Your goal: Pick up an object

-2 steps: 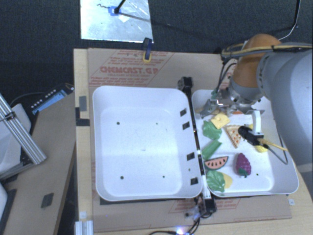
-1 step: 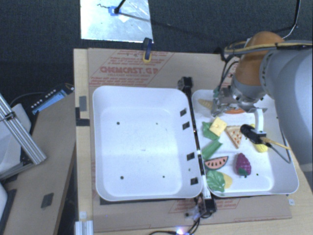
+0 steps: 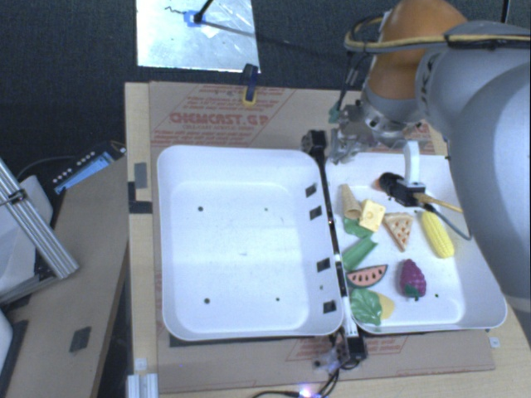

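Note:
The right bin (image 3: 477, 293) holds several toy foods. An ice-cream cone (image 3: 349, 199), a yellow cheese wedge (image 3: 372, 215), a pizza slice (image 3: 400, 230) and a corn cob (image 3: 437, 234) lie in its middle. Below them are a green piece (image 3: 358, 243), a watermelon slice (image 3: 367, 275), purple grapes (image 3: 412, 279) and a green leaf (image 3: 364, 307) with a yellow piece (image 3: 385, 306) beside it. My gripper (image 3: 342, 150) hangs over the far left corner of this bin, above and beyond the cone, apart from every item.
The left bin (image 3: 174, 222) lies beside the right one, with a black-clipped divider (image 3: 332, 239) between them. Both rest on cardboard (image 3: 216, 114). The grey arm (image 3: 481, 98) covers the upper right. A silver sheet (image 3: 195, 23) lies beyond the bench.

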